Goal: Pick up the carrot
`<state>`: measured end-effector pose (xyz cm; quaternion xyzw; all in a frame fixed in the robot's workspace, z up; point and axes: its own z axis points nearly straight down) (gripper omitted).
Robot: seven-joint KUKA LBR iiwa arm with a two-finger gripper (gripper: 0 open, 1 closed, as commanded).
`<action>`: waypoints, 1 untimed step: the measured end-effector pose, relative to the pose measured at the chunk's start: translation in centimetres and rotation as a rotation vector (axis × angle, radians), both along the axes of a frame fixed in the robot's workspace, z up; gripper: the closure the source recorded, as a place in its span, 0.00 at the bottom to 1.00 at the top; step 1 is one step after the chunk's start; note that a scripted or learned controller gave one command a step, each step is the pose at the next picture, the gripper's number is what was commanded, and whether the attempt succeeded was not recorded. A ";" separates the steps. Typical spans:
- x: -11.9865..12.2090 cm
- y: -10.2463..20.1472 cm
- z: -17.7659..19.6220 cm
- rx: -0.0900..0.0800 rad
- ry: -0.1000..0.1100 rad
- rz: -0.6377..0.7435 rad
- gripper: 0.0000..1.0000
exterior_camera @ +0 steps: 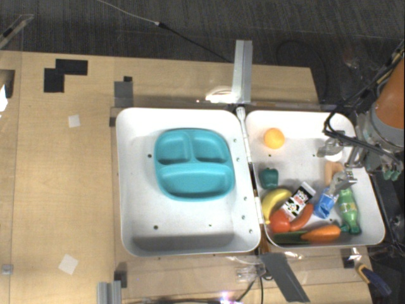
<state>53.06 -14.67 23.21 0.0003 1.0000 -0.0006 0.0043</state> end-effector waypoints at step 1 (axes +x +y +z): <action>7.3 4.0 -12.0 0.004 0.008 0.035 0.00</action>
